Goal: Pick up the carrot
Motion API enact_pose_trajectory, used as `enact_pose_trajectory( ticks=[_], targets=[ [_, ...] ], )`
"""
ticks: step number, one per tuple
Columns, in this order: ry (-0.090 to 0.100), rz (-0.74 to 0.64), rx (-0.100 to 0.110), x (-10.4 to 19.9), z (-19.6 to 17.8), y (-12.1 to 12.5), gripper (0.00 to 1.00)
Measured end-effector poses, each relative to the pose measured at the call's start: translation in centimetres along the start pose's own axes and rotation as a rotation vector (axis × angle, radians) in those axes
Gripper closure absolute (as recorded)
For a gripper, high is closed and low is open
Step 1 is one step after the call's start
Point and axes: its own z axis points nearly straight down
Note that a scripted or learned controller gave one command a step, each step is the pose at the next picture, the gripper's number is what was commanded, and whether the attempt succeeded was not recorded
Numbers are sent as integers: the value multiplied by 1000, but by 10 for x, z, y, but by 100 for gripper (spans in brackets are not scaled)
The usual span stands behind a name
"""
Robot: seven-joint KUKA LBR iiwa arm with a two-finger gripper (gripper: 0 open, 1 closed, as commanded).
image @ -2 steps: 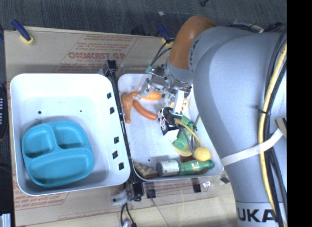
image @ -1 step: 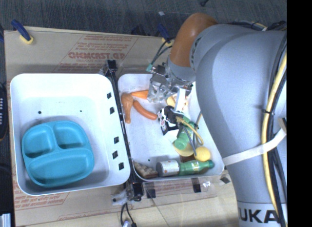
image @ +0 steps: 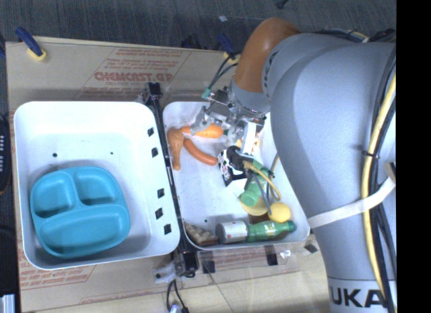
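Observation:
The gripper (image: 214,123) is low over the far end of the right bin (image: 202,190), reaching in from the right. A short bright orange carrot (image: 211,131) lies right at its tip, partly covered by the gripper's metal parts. Whether it is gripped cannot be made out. Just left of it a paler orange piece (image: 176,146) lies along the bin's left wall. A darker orange-red piece (image: 200,152) lies at a slant in front of the carrot.
A green bottle (image: 256,229) lies along the right bin's near wall, with a yellow lemon (image: 279,212), a green item (image: 250,194) and a brown item (image: 201,235) close by. The left bin (image: 81,123) holds a blue divided plate (image: 79,214).

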Motion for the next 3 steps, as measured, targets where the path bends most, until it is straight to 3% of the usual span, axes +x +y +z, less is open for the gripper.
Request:
enact_pose_trajectory(
  ticks=[1, 2, 3],
  targets=[
    [-2, -10, 2, 1, -10, 0, 100],
    [6, -80, -38, 7, -237, -18, 100],
    [1, -333, -17, 8, -156, -109, 100]
  ],
)
